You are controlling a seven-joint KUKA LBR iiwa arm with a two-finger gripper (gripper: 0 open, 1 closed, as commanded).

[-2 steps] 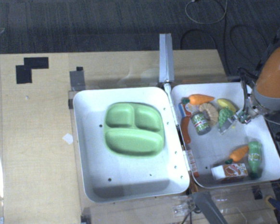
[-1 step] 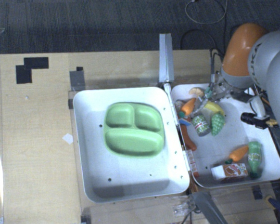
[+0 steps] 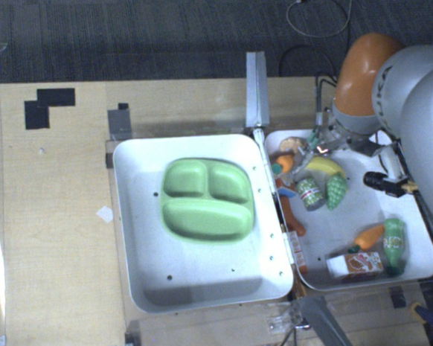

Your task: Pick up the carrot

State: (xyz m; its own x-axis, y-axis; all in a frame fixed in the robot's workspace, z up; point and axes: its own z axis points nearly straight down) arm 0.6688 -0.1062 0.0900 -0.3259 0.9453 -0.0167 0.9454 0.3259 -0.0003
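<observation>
The carrot [image 3: 369, 236] is a short orange piece lying near the front of the right bin [image 3: 425, 264], touching a green bottle [image 3: 394, 242]. My gripper [image 3: 303, 162] hangs low over the back left part of that bin, far from the carrot. It is just above a yellow banana [image 3: 325, 166] and close to a small orange thing [image 3: 283, 162]. The tip is too small and cluttered to read.
Below the gripper sit a small can [image 3: 309, 193] and a green bumpy fruit [image 3: 336, 190]. A reddish-brown stick [image 3: 292, 218] lies along the right bin's left wall, and a carton [image 3: 356, 263] lies at its front. The left bin [image 3: 142, 271] holds a green divided plate [image 3: 207, 199].
</observation>
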